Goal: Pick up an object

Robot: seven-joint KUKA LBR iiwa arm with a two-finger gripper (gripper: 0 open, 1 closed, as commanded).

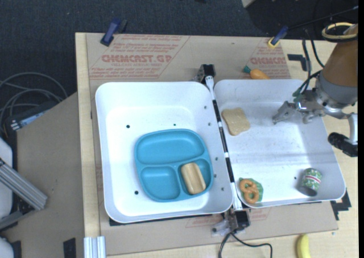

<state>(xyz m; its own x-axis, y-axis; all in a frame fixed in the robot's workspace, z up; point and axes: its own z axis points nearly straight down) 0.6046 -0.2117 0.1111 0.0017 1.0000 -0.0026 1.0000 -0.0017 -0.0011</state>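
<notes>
The bench (142,58) is tan board printed with red lettering. Two white bins sit directly on it — the right bin (318,137) beneath the jaws, the left bin (114,137) beyond them, touching along a shared edge.

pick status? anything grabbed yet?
Done: nothing lifted. The bread slice, pretzel and striped ball all lie on the right bin floor; the bread roll sits in the blue tray in the left bin.
In hand: the gripper is open over the right bin, holding nothing.
Left: close on an object and lift.
</notes>
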